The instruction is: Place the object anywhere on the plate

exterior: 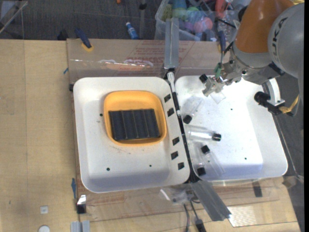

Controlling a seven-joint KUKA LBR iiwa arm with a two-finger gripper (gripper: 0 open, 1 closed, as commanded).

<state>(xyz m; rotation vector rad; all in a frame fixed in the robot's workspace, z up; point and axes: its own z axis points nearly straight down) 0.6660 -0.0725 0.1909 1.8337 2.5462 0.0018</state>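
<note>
1. Nearest the camera, the desk (29, 129) carries two white bins; the left bin (91, 163) holds an orange plate (133, 98).
2. On that plate lies a dark ribbed block (134, 124), resting flat at its middle.
3. Right of the plate, in the right bin (241, 144), lie clear tube-like pieces with black caps (205, 136).
4. Further right of the plate, the claw (212, 87) hovers over the right bin's far edge; it looks empty, but I cannot tell whether it is open or closed.
</note>
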